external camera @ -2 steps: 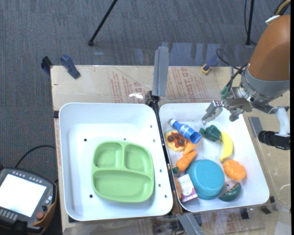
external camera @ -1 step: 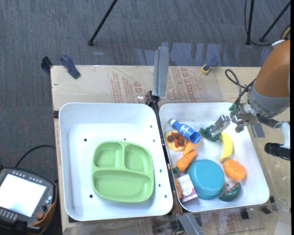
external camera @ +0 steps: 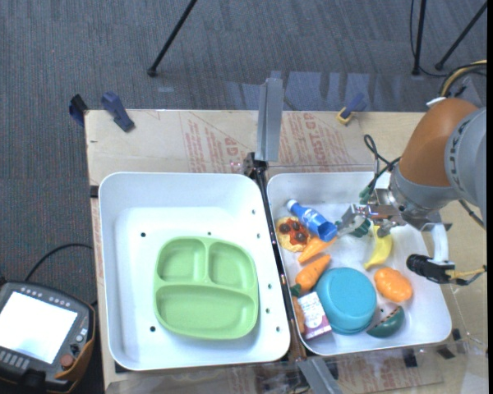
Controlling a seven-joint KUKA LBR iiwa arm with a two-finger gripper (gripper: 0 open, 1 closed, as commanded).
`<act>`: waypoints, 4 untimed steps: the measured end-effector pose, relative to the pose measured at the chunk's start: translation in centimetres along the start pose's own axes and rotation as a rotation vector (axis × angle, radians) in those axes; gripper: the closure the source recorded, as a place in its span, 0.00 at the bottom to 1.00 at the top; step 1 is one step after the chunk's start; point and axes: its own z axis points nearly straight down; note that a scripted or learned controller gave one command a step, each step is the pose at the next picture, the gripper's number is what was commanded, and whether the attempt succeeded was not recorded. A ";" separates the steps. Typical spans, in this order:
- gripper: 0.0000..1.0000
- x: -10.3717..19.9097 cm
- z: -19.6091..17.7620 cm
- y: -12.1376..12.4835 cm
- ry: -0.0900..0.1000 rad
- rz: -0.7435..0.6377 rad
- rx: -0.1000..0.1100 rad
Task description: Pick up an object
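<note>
Camera view: two carrots point(external camera: 314, 261), one banana point(external camera: 379, 252).

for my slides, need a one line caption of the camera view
Arm's gripper low in the right bin among toy food; green divided plate in the left bin.

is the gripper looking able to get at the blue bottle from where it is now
Probably yes. The gripper sits low in the right bin, just right of the blue bottle, with bare bin floor between them. The bottle lies uncovered, though pizza slice and carrot crowd its lower side.
</note>
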 end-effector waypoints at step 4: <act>1.00 6.9 -10.7 3.4 0.001 0.108 -0.007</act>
